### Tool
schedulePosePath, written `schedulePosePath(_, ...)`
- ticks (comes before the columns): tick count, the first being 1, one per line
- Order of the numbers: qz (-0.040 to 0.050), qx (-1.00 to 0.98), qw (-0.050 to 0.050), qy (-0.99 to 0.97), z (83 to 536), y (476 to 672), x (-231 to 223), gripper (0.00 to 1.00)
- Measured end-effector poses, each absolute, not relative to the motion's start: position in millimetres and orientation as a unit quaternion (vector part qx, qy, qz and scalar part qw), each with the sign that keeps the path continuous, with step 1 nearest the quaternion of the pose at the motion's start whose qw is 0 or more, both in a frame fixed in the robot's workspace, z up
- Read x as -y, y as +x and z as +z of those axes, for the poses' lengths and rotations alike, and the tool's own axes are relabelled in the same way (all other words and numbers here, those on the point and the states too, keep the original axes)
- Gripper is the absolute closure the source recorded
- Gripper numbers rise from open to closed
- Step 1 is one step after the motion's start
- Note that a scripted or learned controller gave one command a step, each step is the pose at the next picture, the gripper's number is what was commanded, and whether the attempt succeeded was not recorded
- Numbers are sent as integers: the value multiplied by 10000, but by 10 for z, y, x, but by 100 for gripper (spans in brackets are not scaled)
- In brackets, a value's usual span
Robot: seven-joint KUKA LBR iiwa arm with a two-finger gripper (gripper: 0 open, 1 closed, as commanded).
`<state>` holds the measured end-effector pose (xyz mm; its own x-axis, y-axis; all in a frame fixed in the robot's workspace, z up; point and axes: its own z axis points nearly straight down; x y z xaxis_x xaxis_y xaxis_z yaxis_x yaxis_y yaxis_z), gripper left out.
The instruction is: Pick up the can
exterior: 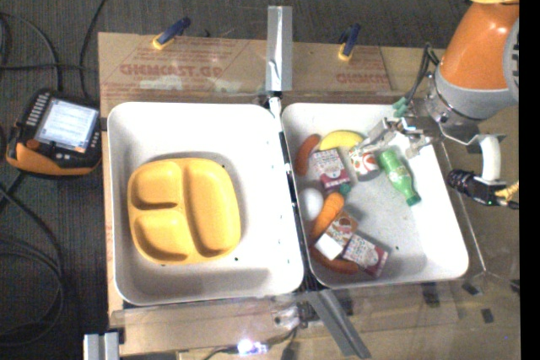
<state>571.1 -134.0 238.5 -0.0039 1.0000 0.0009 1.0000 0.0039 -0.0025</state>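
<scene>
can (364,163), tool (390,133) just above it

Faint reddish printed lettering runs across the brown cardboard sheet (211,72) that lies under the two white bins, along the upper middle of the frame. To the left of the upright metal post the word appears to read "CHEMCAST", followed by letters too faded to make out. A second, partial stretch of the same lettering shows to the right of the post, and it cannot be read. The small packets (334,167) in the right bin carry printed labels, too small to read. The handheld pendant screen (67,122) at the left edge is lit, its contents illegible.
</scene>
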Motion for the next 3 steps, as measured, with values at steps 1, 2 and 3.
schedulePosePath(1, 14, 7413, 11, -6712, 1438, 6027, 1588, 0)
schedulePosePath(2, -11, 7257, 5, -6880, 945, 6194, 1687, 0)
schedulePosePath(3, -8, 7259, 10, -6878, 1029, 6193, 1680, 100)
